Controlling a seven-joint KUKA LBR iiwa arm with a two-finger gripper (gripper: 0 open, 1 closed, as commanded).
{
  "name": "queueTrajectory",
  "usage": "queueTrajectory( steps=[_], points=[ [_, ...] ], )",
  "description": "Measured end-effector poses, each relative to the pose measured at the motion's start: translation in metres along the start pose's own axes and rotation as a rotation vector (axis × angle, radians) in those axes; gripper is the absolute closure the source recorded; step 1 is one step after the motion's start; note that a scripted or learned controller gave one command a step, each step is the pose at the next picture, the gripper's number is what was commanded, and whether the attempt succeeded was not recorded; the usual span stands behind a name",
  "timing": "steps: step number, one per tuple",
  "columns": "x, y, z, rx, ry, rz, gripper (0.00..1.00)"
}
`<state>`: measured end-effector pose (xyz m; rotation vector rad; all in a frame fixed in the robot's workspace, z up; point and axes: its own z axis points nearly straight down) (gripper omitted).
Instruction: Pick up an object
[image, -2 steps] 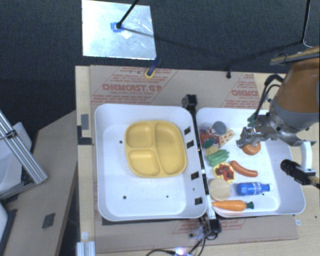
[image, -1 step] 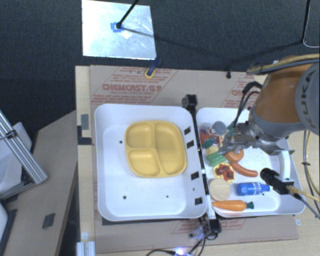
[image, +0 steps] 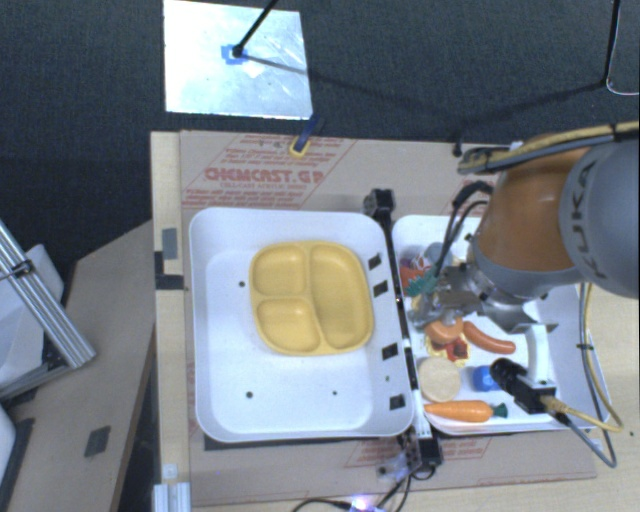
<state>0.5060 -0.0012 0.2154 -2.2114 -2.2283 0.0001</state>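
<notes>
Orange and red toy foods crowd the right bin (image: 560, 415), where we note the gripper (image: 432, 287) low among them, its closure impossible to tell, with a sausage (image: 487, 341) just beside it and a carrot (image: 460, 410) farther off.

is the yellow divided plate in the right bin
No, the yellow plate lies in the left bin.

Grey arm (image: 600, 215) reached in from the right, orange band (image: 530, 215) seen above the wrist, wrist angled down and leftward, gripper (image: 432, 288) lowered, largely hidden beneath the wrist
</notes>
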Motion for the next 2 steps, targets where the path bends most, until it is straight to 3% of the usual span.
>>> queueTrajectory(
  steps=[1, 2],
  points=[
    [0.026, -0.011, -0.002, -0.001, 0.0, 0.0, 1.0],
    [0.018, -0.007, -0.019, -0.004, -0.001, 0.006, 1.0]
  ],
)
